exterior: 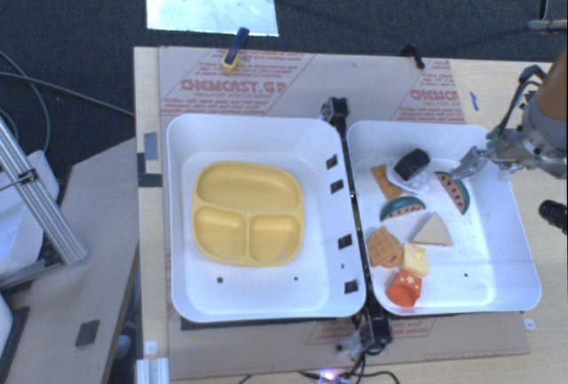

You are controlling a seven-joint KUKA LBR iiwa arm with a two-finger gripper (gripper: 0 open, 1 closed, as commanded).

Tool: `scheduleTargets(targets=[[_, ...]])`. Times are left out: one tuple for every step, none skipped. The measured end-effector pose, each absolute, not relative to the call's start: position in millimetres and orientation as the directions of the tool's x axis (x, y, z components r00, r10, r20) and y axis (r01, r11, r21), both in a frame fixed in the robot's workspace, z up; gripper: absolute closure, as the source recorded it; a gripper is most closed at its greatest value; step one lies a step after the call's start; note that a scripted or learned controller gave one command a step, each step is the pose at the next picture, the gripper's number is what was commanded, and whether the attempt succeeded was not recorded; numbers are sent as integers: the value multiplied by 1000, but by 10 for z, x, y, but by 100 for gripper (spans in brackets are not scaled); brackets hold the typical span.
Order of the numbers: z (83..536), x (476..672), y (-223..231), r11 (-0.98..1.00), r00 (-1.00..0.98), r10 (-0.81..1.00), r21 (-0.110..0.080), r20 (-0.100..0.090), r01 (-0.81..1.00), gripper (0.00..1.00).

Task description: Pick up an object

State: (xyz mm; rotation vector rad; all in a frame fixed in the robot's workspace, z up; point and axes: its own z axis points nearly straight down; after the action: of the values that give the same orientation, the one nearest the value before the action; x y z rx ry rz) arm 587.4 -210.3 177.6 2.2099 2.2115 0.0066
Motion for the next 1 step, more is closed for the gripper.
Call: scheduleTargets(targets=[[809, 6339, -2052, 7, -7, 1000, 4, -2, 1000, 0]])
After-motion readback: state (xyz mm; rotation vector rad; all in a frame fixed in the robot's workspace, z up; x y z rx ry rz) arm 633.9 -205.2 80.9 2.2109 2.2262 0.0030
